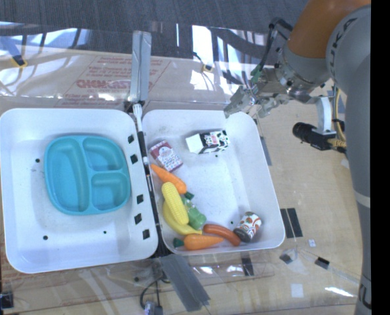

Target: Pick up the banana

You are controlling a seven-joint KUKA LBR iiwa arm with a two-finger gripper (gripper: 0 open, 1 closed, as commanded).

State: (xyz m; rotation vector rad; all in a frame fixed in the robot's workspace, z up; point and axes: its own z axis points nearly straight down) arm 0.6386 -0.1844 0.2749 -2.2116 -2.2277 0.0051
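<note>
Above the upper right corner of the right bin [263,176], the gripper [242,104] is seen hanging in the air, and whether it is apart or together cannot be told. Nothing is seen in its grasp. At the left of the frame, a blue divided tray [88,174] is seen lying in the left bin [18,195]. Along the left wall of the right bin, the banana [176,224] is found low down, partly covered by a corn cob [175,202], with one carrot [168,177] above and another carrot [202,241] below. A small milk carton [208,142] is placed near the upper middle of that bin.
</note>
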